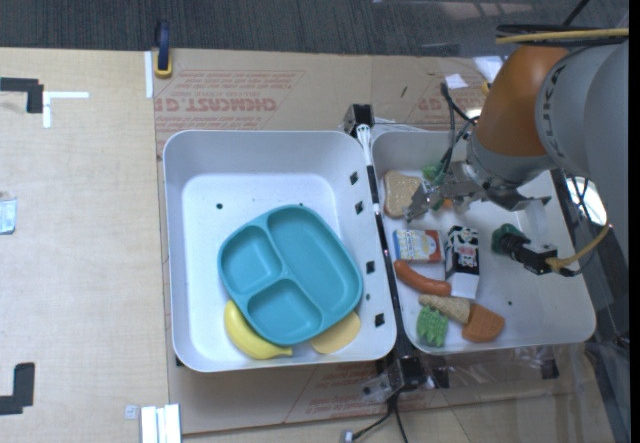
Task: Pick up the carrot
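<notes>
step: approach, no grasp yet | gripper over right bin far-left corner, near bread slice; open or closed: cannot tell | carrot by near edge, well apart | next: travel toward near edge, descend over carrot

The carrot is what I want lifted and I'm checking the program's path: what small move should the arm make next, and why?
Probably shift the claw toward the near end of the right bin. It hangs over the bread slice at the far end, while the carrot lies apart, beyond the milk carton and beside the green vegetable.
</notes>
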You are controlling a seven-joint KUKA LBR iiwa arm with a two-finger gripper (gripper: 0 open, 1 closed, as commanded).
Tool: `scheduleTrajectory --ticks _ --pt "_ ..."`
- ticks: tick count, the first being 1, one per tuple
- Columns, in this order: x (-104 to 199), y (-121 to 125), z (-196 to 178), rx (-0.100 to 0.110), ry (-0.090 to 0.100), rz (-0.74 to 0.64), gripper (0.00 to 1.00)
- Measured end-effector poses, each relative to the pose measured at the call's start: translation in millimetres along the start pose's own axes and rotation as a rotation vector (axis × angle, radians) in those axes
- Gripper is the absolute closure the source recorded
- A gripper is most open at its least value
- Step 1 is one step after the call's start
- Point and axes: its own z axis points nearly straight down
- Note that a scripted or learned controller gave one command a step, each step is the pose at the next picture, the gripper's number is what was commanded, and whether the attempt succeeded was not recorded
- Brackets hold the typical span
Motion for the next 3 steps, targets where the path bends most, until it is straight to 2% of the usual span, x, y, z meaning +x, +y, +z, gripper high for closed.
scheduleTrajectory --ticks 1,2,3 --pt "-79 33 -1 -0.001 -0.002 0.200 0.00" --pt "-79 32 -10 0.007 -0.003 0.195 1.00" --pt "-61 9 -46 0.004 0.000 0.831 1.00"
